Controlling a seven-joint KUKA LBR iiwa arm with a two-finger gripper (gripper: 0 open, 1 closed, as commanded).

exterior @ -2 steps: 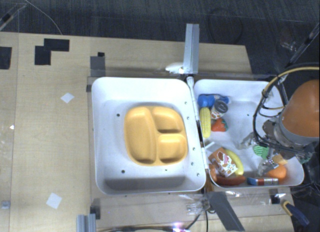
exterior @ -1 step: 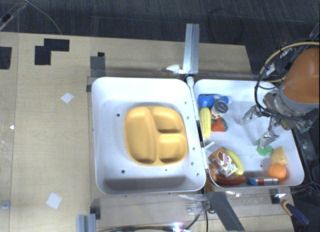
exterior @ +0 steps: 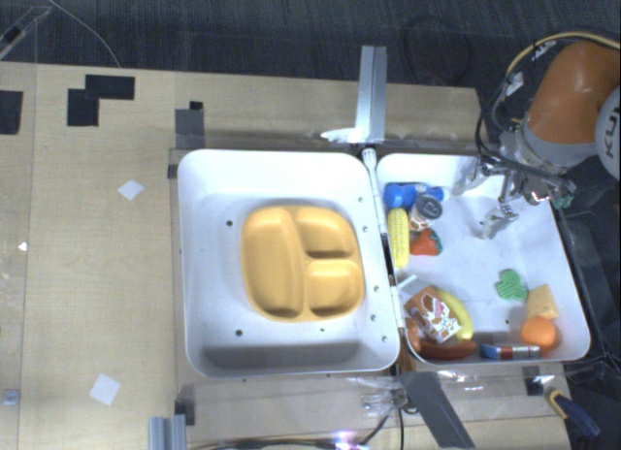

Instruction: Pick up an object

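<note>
Your pincer [exterior: 500,208] hangs over the upper right of the right bin [exterior: 572,273], just below the orange-banded wrist, with its two metal fingers pointing down and to the left; they look slightly apart with bare white floor showing between them, and nothing is held there. The bin floor straight under the tips is bare, so every candidate lies away from the tool. Nearest, to its left along the bin's left wall, you have a cluster: a blue object [exterior: 400,194] with a small round metal-looking cap [exterior: 427,208] beside it, a yellow corn cob [exterior: 398,238] whose long axis runs up and down the frame beside the wall, and a small red piece [exterior: 425,241] just right of the cob. Toward the bottom right of the frame, below the pincer, sit a green toy [exterior: 510,285], a pale yellow wedge [exterior: 541,299] and an orange ball [exterior: 539,333], close together near the right wall. At the bottom edge of the bin a banana [exterior: 458,311] curves around a printed packet [exterior: 434,314], with a marker-like stick [exterior: 509,350] lying left to right beside them. The left bin [exterior: 209,244] carries a yellow divided tray [exterior: 301,262], well apart from the tool. I judge the corn cob or the green toy your easiest picks: for the cob you would travel left and a little down and set the fingers across its short width.
</note>
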